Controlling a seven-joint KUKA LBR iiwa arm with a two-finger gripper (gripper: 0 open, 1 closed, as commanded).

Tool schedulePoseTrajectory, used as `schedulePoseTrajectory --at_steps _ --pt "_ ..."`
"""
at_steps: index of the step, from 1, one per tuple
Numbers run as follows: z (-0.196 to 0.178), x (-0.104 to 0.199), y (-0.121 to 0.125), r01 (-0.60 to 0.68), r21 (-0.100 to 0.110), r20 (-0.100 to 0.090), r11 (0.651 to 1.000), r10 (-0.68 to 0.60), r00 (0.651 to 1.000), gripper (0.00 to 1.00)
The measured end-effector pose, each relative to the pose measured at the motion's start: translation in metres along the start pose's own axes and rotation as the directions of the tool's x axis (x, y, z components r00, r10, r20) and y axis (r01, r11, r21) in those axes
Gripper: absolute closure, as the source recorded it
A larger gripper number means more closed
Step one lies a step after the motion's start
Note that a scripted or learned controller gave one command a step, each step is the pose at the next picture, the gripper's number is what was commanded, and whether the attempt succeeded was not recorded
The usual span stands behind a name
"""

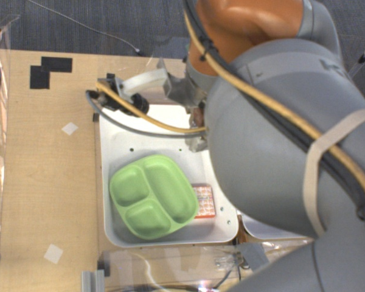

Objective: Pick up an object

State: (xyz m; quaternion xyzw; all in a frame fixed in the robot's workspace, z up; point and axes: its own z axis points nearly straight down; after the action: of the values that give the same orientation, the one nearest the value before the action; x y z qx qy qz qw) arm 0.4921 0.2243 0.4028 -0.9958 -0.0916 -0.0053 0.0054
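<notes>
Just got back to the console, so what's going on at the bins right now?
The grey arm is reaching in over the white bin, with its bulk covering much of the bench. Its gripper end sits near the bin's far edge, but I can't tell whether it has anything. A green divided plate lies in the bin, with a small red-patterned packet beside it, partly tucked under its rim.

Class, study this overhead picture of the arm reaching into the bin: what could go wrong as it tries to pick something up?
1. The green divided plate is wide and shallow, so a two-finger claw may slip off its rim.
2. The small patterned card lies partly tucked under the plate, hard to grip cleanly.
3. The arm hides much of the white bin from the camera.
</notes>
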Motion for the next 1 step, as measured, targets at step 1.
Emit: schedulePoseTrajectory --at_steps 1 --pt "0.1072 -0.0043 0.0017 0.009 -0.013 0.013 1.000 -0.008 1.000 1.00"
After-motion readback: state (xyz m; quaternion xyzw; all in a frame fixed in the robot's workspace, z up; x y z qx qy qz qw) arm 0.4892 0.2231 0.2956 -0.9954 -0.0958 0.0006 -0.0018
